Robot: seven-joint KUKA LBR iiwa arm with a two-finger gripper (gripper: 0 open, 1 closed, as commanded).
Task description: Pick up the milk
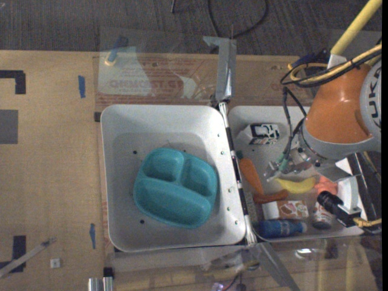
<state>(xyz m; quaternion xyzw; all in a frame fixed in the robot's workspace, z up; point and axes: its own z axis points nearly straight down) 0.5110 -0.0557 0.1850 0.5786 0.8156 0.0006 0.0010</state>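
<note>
A brown bench (54,180) bears two white bins side by side, with grey carpet beyond it. Nearest, along the front wall of the right bin (239,119), a blue bottle (279,227) lies on its side, and just behind it is a small box with red print (294,209). The left bin (121,126) holds a teal divided plate (176,187). Farther in, a banana (297,185) lies beside an orange carrot-like piece (251,177). The gripper (298,161) hangs just over the banana, under the arm's orange band (336,117), which comes in from the right and tilts down toward the bin's middle; whether the gripper is spread or closed cannot be told. The milk (265,133), a small white carton with black patches, lies in the far part of the right bin, near the gripper but apart from it and untouched
</note>
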